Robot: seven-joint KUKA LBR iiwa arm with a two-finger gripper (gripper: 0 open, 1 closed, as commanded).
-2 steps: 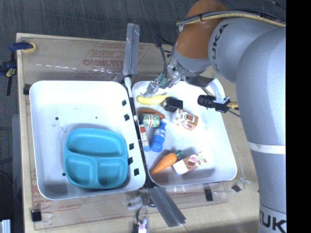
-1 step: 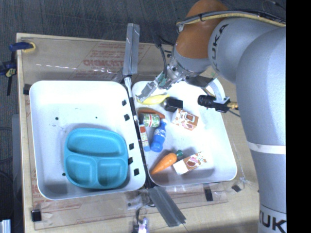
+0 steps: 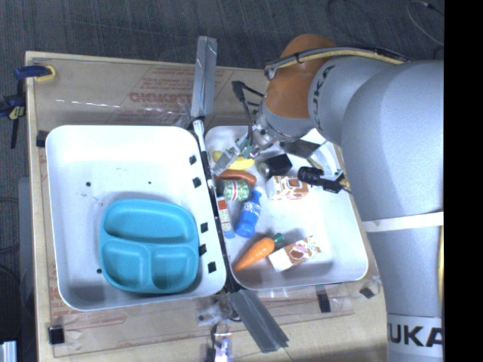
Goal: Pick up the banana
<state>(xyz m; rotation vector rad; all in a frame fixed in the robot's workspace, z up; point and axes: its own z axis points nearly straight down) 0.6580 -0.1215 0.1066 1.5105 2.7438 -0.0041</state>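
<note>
Camera view: arm (image 3: 362,104) reaching in from the right, wrist bent down over the right bin's (image 3: 343,266) far corner. Gripper (image 3: 253,143) low above the banana (image 3: 234,161), finger state impossible to tell. Banana beside the divider, crowded by hot dog (image 3: 236,176) and bottle (image 3: 248,213). Open floor along the near edge.

Overhead slanted view onto both bins (image 3: 75,157)

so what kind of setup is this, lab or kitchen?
Most likely a robot lab pick-and-place bench: a KUKA arm reaching over two white bins, one holding toy food such as a carrot and a banana.
</note>
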